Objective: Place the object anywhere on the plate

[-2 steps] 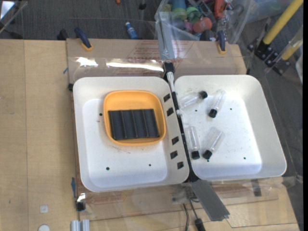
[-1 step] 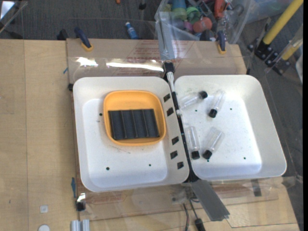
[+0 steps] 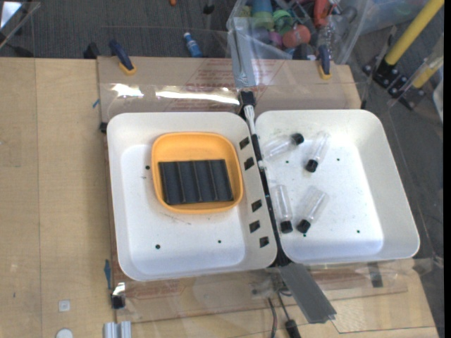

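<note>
Top-down view of the bench. You are looking at two shallow white bins lying side by side, the left bin (image 3: 141,248) and the right bin (image 3: 370,217) touching along a central seam. An orange rounded-square plate (image 3: 197,141) is sitting in the left bin, and a black ribbed rectangular block (image 3: 195,182) is lying flat on it. Four clear plastic vials with black caps are lying on their sides in the right bin, well apart from the plate: two in the far half (image 3: 282,146) (image 3: 318,148), two in the near half (image 3: 281,201) (image 3: 311,204). The gripper's state is something you cannot tell here. A clear plastic box of coloured toys (image 3: 296,13) is standing beyond the bins.
</note>
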Robot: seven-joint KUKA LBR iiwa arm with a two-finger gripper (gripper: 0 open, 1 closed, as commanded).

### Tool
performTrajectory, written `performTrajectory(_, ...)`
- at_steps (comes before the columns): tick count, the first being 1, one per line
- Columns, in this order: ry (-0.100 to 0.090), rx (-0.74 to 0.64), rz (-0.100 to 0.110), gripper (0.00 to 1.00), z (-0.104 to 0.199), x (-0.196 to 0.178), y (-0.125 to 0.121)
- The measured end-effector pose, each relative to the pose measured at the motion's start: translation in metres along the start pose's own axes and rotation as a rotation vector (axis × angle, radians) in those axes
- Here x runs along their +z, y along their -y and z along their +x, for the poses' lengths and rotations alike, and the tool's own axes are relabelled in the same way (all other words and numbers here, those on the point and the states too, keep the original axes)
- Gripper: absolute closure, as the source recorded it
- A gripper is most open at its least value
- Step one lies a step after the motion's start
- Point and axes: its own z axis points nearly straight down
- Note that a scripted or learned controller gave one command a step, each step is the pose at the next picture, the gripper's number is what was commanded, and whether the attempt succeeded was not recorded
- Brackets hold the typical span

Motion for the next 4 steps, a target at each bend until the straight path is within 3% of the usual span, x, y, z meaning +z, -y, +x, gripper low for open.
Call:
performTrajectory(2,-0.001,0.139,0.0,1.0,0.0001,0.0001,0.0)
performTrajectory(3,-0.004,-0.302,0.002,1.0,0.0017,-0.0002,-0.0012)
performTrajectory(4,-0.005,-0.314,0.003,1.0,0.0049,-0.0006,0.0038)
